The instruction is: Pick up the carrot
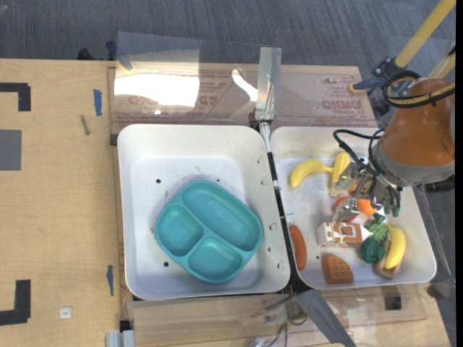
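Grey carpet point(217, 9) covers the floor beyond the bench. The bench top point(54, 194) is pale wood, marked with black tape corners point(18, 96) and bits of blue tape point(98, 101). A clear plastic sheet point(159, 85) stands behind the bins, catching a bright glare from overhead light. A yellow pole point(430, 24) slants across the upper right corner.

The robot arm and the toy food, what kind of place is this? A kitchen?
Probably a robot lab, not a kitchen. A grey and orange arm reaches over two white bins on a workbench, and the bananas and carrot look like plastic toys.
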